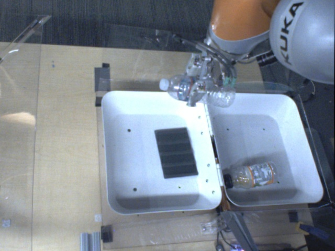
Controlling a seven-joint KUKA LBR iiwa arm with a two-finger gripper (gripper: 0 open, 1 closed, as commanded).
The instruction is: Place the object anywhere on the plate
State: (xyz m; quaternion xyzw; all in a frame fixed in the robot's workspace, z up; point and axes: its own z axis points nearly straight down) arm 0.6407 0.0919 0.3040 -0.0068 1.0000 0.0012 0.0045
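A clear plastic bottle [177, 88] with a white cap hangs lying sideways above the back rim where the two bins meet. My gripper [200, 86] comes down from the orange-banded wrist and is shut on the bottle's middle, with the cap end pointing left. The plate [176, 152], a dark ribbed rectangle, lies flat in the middle of the left bin [120, 140]. It is in front of the gripper and a little to its left.
A second bottle [254, 174], clear with an orange label and dark cap, lies on its side near the front of the right bin [293, 135]. The ridge between the bins runs below the gripper. The grey arm fills the upper right.
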